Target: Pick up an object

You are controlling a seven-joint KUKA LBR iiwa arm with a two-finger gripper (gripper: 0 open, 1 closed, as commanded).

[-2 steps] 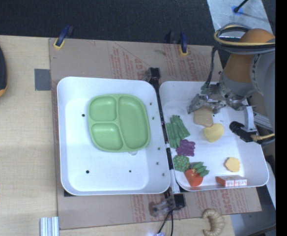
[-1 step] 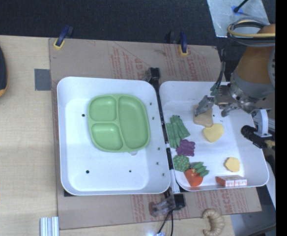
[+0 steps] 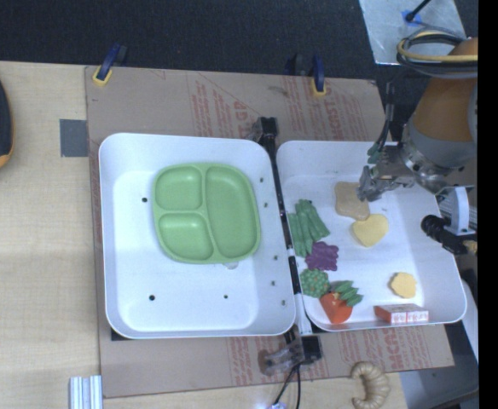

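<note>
One gripper (image 3: 370, 184) low over tan slice (image 3: 350, 201), touching it, jaw state unclear

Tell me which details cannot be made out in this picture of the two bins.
- Hand, camera view: too small and dark to show its grip on the tan bread-shaped toy slice.
- Tan slice: its right part is hidden under the hand.
- Red and white flat box: print too small to read.
- Grey arm: cut off at the right.

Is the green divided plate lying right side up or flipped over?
Right side up: the green divided plate in the left bin shows its three compartments facing upward.
</note>
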